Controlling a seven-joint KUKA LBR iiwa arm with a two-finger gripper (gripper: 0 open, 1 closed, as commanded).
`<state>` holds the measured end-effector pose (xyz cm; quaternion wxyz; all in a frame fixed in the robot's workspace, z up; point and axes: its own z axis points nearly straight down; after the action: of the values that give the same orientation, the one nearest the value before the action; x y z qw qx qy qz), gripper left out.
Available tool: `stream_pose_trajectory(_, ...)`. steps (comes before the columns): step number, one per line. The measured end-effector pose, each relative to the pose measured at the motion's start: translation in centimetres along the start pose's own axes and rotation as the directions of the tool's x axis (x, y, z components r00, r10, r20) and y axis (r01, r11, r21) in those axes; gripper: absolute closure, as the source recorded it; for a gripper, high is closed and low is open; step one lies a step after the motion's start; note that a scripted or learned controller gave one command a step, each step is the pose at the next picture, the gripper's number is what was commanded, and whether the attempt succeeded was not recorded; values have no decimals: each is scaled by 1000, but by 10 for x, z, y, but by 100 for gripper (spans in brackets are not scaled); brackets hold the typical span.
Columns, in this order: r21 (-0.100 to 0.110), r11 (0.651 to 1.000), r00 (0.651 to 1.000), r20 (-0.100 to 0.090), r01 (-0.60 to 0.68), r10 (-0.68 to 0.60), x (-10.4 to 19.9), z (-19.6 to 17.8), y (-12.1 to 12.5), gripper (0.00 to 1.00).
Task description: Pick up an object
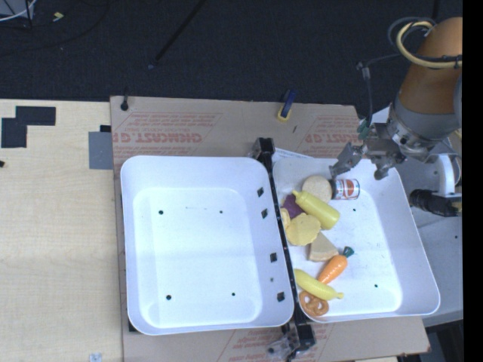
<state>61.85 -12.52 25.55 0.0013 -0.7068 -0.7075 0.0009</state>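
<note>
From the camera above the bench [53, 225], I am reaching in from the right, my grey arm with its orange band hanging over the far right corner of the right bin [392, 277]. My gripper [364, 159] is hovering with its two fingers spread apart, one finger [344, 161] pointing down to the left and the other [385, 164] to the right, and nothing is sitting between them.

A small can [346, 189] with a red and white label is lying on its side just below my gripper, near the left finger but apart from it. Just left of the can, a pale round piece [316, 187] is resting against a yellow squeeze bottle [318, 209] that is lying at a slant. Below those, a yellow wavy piece [303, 229] is lying beside a tan wedge [323, 247]. Closer to the near edge, an orange carrot [334, 266] with a green top is lying tilted, a banana [317, 285] is lying beneath it, and an orange pretzel-like piece [313, 305] is sitting against the bin's near left corner. The left bin [200, 247] is lying alongside, touching the right one.
</note>
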Motion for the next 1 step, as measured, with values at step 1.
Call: stream_pose_trajectory(1,10,1000,1000,-1,-4,4,-39,104,-32,0)
